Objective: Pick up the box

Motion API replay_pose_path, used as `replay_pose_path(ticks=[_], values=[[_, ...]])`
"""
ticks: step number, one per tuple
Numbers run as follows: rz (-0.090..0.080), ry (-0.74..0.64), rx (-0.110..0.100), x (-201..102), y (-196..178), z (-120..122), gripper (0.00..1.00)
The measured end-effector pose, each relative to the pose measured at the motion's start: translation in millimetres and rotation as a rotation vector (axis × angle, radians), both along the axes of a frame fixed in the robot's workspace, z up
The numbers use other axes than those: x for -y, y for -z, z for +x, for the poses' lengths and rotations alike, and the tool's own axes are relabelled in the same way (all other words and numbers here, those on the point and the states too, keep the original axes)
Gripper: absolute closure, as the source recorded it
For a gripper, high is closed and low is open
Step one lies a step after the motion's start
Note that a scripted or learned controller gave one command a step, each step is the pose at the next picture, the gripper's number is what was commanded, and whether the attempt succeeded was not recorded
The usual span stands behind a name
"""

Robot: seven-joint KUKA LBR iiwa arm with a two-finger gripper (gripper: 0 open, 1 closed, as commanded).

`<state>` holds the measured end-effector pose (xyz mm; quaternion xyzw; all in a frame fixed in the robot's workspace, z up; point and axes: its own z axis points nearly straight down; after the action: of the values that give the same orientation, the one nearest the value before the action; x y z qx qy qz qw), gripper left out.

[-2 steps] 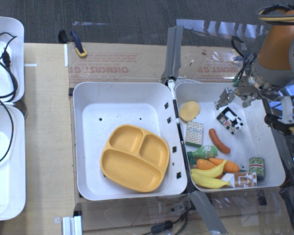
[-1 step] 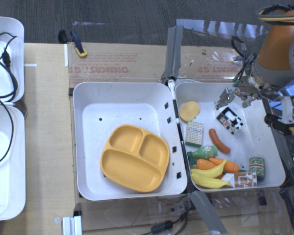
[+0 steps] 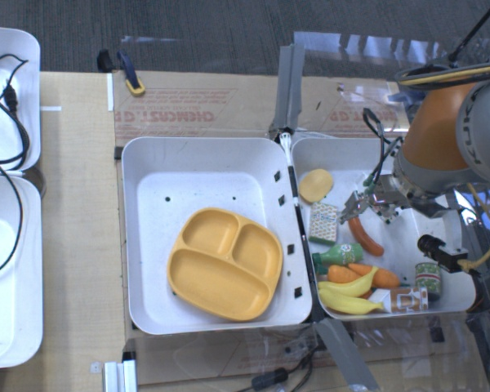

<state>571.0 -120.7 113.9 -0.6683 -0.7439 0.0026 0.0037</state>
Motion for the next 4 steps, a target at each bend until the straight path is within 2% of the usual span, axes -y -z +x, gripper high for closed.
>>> replay_pose_path(ticks=[1, 2, 3, 4], values=[[-0.01, -0.01, -0.037, 4, 13, 71, 0.0], [-0.003, -0.104, 0.012, 0, 23, 15, 0.0], [0.001, -0.043, -0.005, -16, 28, 68, 0.0], [-0.002, -0.055, 0.008, 3, -59, 1, 0.0]])
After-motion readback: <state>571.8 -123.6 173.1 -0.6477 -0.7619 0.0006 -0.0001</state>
